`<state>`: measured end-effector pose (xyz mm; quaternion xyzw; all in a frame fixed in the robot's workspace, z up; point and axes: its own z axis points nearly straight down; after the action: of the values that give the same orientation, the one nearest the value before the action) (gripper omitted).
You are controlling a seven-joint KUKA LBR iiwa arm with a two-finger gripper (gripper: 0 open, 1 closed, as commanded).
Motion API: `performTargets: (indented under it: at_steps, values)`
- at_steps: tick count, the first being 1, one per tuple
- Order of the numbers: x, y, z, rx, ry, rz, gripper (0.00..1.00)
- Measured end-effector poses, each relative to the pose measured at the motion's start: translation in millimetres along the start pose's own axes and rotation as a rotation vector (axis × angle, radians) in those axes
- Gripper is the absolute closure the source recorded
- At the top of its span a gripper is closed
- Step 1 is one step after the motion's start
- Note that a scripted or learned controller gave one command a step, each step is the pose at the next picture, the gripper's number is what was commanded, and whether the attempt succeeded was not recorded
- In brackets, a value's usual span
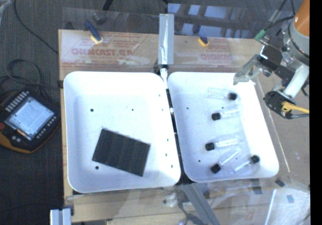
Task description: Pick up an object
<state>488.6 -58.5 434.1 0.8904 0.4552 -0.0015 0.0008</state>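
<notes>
Two white bins sit side by side on the bench. The left bin (pixel 75 93) holds a dark ribbed pad (pixel 121 152), lying flat and turned a little askew, in its lower half toward the middle. The right bin (pixel 191 88) holds five clear vials with black caps, scattered apart from one another. One vial (pixel 222 94) lies near the upper right, cap to the right. A second vial (pixel 225 114) lies just below it, cap to the left. A third vial (pixel 221 144) lies lower, near the bin's middle, cap to the left. A fourth vial (pixel 224 161) lies tilted near the lower edge, cap at its lower left end, and a fifth vial (pixel 246 163) lies just beside it to the right, cap at its upper right end. The arm (pixel 297 38) comes in at the upper right, its orange band at the edge of the view. The gripper (pixel 246 75) hangs over the right bin's upper right corner, near the first vial but apart from it. Whether its fingers are apart or together cannot be told; nothing is seen between them. A handheld pendant (pixel 27 121) with a lit screen lies on the floor to the left of the bench.
</notes>
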Motion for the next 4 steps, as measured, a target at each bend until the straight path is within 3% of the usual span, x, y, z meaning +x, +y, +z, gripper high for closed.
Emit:
performTargets:
  at_steps: [1,2,3,4]
  values:
    - [-9.7,1.7,60.8,0.002,-0.001,0.206,0.0]
    - [-9.7,1.7,60.8,0.001,-0.001,0.206,0.0]
    - [6.8,-9.9,51.6,0.0,0.001,-0.338,0.0]
    - [11.2,-14.7,251.5,0.005,0.002,-0.41,0.0]
